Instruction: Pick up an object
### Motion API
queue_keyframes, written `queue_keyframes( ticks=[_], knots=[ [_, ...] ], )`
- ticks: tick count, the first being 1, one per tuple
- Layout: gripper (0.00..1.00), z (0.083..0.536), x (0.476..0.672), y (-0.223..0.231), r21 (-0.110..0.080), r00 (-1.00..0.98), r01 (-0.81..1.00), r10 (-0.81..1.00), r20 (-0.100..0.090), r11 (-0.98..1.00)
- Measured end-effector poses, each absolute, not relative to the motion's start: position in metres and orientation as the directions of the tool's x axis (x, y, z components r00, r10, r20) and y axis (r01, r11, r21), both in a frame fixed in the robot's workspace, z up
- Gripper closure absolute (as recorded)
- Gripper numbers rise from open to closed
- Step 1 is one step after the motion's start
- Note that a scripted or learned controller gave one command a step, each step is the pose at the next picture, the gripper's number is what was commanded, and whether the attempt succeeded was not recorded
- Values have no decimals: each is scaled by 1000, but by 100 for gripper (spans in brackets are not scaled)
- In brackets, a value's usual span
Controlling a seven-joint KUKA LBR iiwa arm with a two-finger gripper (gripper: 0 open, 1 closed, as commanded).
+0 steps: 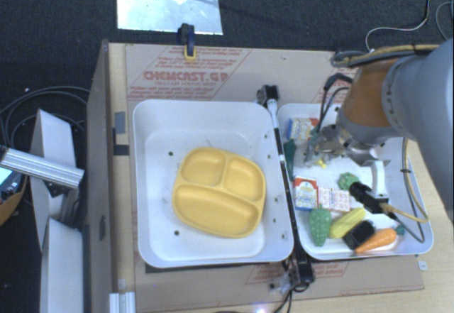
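Observation:
The right bin [411, 194] holds several toy foods. Along its near side lie a green bunch of grapes [319, 225], a yellow corn cob [347, 221], a black piece [362, 234] and an orange carrot [378, 239]. A red-and-white carton [305, 193] and a pale pink box [333, 199] sit mid-bin, with a green broccoli [347, 180] to their right. A small printed box [301, 127] rests at the far left corner. My gripper [317, 151] hangs low over the bin's far half, beside the printed box and above the carton. Nothing shows held in it.
The left bin [156, 162] carries a yellow divided plate [220, 191]. A black divider rail [281, 162] runs between the bins. The grey arm with its orange band [369, 99] covers the right bin's far right corner. A cable [408, 216] loops over the right rim.

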State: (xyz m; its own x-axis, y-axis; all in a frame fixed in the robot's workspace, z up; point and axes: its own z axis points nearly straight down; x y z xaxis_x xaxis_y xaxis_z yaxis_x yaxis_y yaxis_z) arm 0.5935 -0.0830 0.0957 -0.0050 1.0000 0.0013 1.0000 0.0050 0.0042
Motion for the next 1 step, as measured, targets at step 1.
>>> queue_keyframes(
  ticks=[1],
  knots=[
    [100, 234, 559, -17, 9, -11, 1000, 1000, 3, 11]
  ],
)
